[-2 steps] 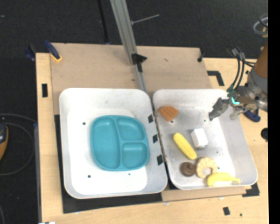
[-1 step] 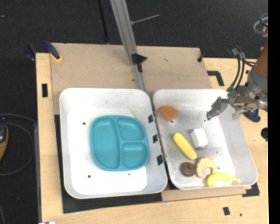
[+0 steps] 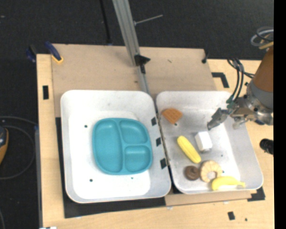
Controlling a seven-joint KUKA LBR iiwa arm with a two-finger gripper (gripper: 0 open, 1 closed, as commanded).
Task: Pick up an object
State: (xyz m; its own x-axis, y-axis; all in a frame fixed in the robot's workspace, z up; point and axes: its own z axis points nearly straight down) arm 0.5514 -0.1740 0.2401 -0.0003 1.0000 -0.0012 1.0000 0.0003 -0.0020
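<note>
Gripper (image 3: 219, 119) hung over the right bin (image 3: 243, 142), can't tell how the jaws stood | white block (image 3: 203, 140) sat just below-left of the jaws, corn cob (image 3: 188, 149) beside it | you'd have wanted to drop straight onto the block, clear of the cob

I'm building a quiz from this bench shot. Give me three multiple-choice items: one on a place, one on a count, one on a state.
1. Where does the teal divided tray lie?
A. left bin
B. right bin
C. on the bare bench

2. How many compartments does it have?
A. two
B. three
C. five

3. What does the tray hold?
A. the corn cob
B. the white block
C. nothing

Answers: 1 A, it sits in the left bin. 2 B, three wells show. 3 C, corn cob and white block lie in the right bin.
</note>
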